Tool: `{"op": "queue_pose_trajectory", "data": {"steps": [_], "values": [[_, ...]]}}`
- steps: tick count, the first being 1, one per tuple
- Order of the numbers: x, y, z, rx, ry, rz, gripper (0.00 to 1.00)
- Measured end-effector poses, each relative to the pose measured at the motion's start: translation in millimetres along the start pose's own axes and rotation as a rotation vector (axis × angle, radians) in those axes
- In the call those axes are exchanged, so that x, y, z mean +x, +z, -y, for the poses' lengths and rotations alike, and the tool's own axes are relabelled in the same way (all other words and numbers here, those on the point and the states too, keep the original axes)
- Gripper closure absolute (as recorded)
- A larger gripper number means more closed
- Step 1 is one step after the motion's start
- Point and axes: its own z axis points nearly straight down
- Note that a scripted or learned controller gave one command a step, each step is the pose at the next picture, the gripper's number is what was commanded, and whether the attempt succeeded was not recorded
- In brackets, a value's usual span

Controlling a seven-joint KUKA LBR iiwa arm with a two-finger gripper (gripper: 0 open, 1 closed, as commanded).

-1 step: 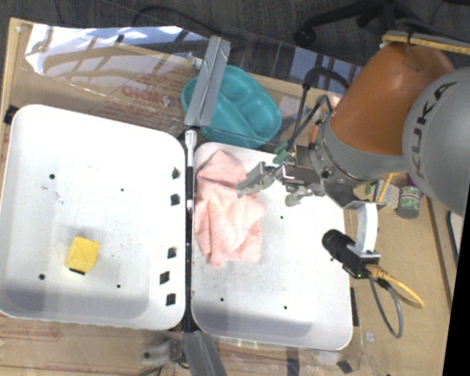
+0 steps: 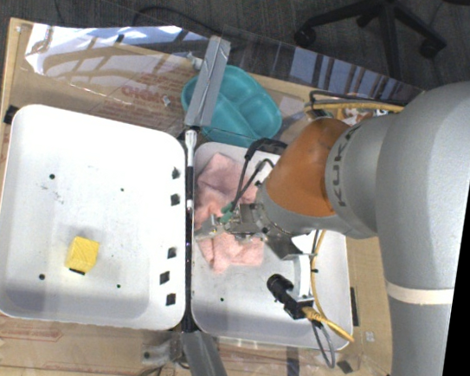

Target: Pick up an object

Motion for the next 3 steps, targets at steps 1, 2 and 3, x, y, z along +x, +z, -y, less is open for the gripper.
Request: {"op": "queue_pose_trajectory", "data": {"steps": [1, 2, 3], "values": [[-36.1, 4.2, -23.5, -0.004, 0.130, -0.003, 0.00], [-36.0, -5.0, -23.4, -0.001, 0.125, -0.002, 1.00], [-41.4, -88.3, -71.3, -0.003, -0.028, -0.002, 1.00]]}}
